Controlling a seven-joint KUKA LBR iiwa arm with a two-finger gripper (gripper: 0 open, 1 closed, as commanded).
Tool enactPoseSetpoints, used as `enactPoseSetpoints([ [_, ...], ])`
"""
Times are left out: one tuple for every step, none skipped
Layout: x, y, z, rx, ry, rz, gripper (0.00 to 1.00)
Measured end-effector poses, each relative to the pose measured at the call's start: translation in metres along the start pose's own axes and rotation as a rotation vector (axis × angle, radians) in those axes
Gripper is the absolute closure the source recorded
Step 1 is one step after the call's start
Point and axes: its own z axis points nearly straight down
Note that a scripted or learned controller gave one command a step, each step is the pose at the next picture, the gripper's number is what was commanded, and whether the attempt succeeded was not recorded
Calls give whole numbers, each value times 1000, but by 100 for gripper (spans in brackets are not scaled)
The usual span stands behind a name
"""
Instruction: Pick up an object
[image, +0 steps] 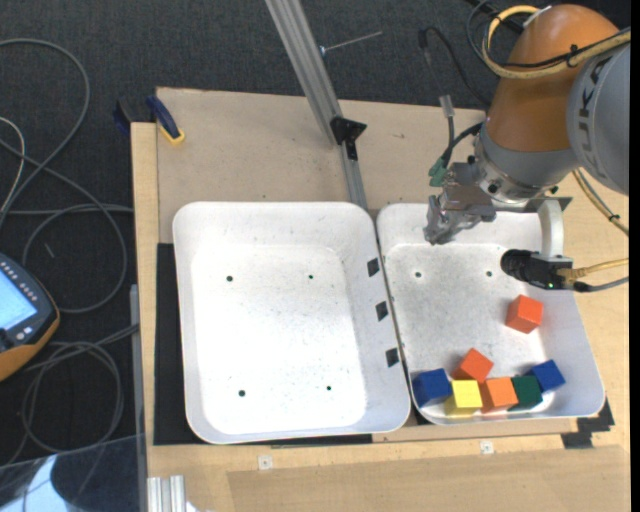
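Note:
My gripper (441, 230) hangs over the far left corner of the right bin (440, 290), and nothing shows between its tips. Well away from it, an orange block (524, 313) lies alone in the right half of that bin. Along the bin's near edge sits a cluster of blocks: a blue one (432, 385), a yellow one (466, 394), an orange one (477, 363) behind it, another orange one (498, 393), a green one (526, 389) and a blue one (547, 375).
The left bin (270, 320) stands beside the right one, with black clips along the shared edge. A metal pole (320, 85) slants across the far bench. Cables and a handheld pendant (20, 310) lie off the bench to the left.

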Motion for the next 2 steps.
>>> enactPoseSetpoints([
  [63,16,8,-4,-1,-1,100],
  [110,35,9,-6,-1,0,100],
])
